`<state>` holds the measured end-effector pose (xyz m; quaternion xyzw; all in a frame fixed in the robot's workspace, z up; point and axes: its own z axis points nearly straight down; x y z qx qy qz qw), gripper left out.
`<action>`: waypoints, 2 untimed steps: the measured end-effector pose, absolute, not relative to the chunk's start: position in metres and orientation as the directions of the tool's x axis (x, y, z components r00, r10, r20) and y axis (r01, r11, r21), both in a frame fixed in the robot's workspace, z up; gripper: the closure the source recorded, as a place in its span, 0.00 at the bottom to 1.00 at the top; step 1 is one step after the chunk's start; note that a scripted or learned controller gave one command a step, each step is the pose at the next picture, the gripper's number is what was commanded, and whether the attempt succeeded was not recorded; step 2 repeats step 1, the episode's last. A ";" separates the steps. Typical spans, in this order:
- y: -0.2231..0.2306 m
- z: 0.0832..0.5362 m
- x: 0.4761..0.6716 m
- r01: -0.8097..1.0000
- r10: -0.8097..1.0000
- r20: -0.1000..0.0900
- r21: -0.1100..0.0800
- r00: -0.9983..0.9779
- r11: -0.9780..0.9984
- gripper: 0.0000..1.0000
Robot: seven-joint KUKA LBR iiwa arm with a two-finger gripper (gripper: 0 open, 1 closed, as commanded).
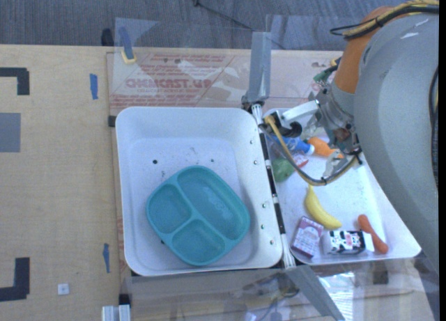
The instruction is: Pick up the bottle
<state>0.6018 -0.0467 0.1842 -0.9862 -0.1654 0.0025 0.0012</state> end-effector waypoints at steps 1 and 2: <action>0.012 0.185 0.655 0.260 0.260 0.001 -0.001 0.966 -0.966 0.00; 0.012 0.185 0.655 0.260 0.260 0.001 -0.001 0.966 -0.966 0.00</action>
